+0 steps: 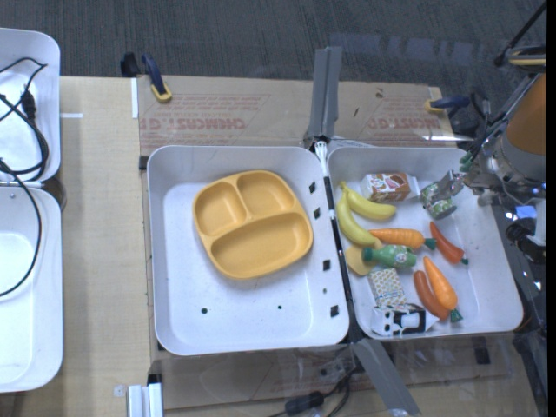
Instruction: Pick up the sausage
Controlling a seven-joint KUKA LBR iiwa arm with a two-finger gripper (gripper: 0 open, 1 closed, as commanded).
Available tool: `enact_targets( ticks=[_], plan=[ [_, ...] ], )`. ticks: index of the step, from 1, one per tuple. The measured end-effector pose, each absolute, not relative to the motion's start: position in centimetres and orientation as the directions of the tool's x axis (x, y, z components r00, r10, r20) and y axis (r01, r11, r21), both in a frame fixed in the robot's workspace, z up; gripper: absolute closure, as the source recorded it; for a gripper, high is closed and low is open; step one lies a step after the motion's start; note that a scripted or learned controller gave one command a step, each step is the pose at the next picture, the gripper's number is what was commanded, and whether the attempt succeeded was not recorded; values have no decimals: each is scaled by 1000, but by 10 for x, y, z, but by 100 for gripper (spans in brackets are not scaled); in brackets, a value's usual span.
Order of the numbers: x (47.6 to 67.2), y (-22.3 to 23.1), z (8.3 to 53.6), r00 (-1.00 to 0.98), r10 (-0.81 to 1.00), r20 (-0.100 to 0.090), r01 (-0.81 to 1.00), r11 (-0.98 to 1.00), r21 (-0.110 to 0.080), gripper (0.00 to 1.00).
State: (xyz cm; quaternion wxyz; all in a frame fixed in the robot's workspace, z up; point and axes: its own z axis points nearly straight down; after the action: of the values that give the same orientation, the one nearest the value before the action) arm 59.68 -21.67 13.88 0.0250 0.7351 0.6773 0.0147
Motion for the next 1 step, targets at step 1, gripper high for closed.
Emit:
enact_targets(
  ticks=[1],
  plan=[
    [592,-216,137,42,999,-19,997,-41,66,0]
  ],
)
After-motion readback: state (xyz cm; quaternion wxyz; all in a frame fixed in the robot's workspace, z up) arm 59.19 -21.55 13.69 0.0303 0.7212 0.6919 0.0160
